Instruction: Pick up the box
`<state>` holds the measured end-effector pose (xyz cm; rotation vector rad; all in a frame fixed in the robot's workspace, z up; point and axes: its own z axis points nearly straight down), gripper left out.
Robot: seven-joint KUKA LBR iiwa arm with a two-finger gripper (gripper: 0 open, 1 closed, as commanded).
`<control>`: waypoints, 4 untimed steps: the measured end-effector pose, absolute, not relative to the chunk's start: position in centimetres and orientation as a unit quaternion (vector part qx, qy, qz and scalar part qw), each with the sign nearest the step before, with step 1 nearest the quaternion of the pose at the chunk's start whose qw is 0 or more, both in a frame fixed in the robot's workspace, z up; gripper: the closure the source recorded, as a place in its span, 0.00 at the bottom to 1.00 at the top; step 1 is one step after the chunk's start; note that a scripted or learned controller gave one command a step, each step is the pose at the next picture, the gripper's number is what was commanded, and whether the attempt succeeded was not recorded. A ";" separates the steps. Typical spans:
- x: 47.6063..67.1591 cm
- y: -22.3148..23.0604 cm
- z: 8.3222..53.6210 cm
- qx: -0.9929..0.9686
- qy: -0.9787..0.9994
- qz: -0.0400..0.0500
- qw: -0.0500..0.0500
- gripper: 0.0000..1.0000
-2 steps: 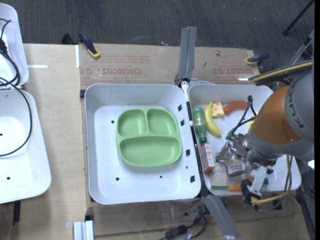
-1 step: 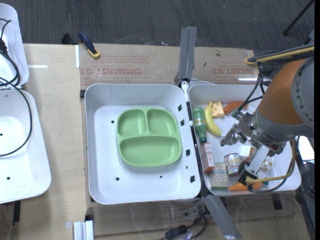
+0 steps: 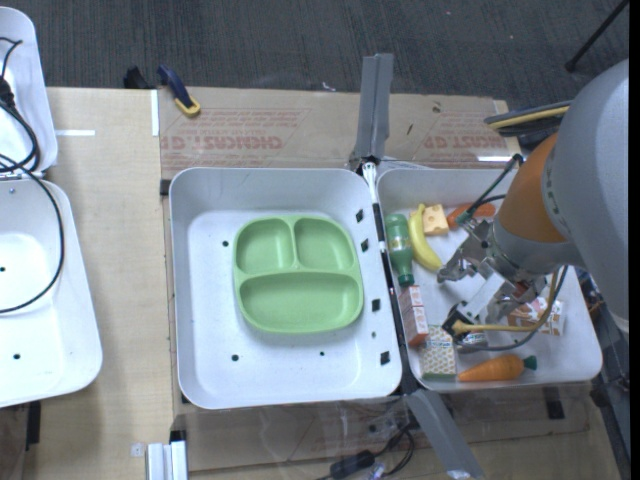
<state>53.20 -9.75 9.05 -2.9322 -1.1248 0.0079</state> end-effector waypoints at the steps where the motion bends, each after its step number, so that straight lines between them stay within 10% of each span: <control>1: 60.6 -9.4 9.1 -0.967 -0.254 0.002 0.000 0.00; 2: 60.5 -9.4 9.9 -0.967 -0.256 0.005 0.000 1.00; 3: 55.9 -9.5 9.0 -0.960 -0.279 0.003 0.001 1.00; 4: 59.9 -6.6 19.1 -0.911 -0.413 0.002 0.000 1.00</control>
